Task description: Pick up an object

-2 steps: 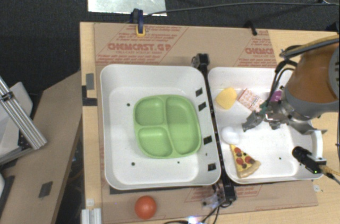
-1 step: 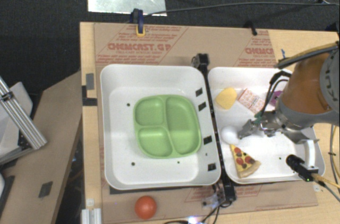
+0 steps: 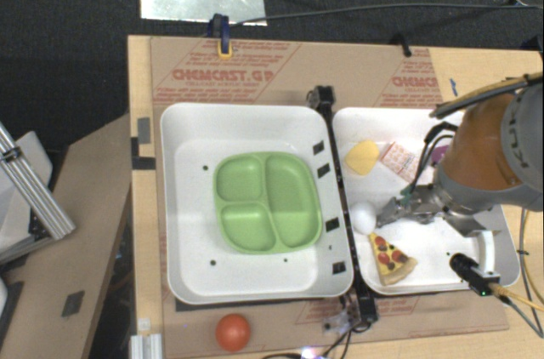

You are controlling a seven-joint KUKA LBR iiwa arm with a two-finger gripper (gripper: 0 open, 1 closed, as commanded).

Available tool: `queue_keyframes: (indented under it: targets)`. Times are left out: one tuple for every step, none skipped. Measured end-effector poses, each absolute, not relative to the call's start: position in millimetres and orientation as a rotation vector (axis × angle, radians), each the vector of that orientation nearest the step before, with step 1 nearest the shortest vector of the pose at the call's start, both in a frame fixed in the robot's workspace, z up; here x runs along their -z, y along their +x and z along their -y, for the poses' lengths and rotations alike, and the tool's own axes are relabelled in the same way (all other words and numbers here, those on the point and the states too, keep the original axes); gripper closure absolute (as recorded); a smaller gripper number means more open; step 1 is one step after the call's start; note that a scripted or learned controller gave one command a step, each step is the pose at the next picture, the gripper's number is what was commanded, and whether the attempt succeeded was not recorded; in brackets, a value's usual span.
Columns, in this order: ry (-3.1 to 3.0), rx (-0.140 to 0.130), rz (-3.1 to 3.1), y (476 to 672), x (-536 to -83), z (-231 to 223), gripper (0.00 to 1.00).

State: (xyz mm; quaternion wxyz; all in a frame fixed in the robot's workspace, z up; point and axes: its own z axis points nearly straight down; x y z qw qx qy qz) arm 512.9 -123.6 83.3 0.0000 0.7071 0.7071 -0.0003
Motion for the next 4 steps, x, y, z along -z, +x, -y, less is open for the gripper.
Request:
queue_keyframes:
  targets:
    - [2.219,-0.004,-2.219,514.2,-95.3,123.3,1.00]
    - [2.213,-0.005,-2.221,522.6,-152.1,131.4,1.00]
    - [2.214,-0.004,-2.223,524.9,-194.9,133.4,1.00]
    - [2.211,-0.006,-2.224,528.4,-254.9,125.5,1.00]
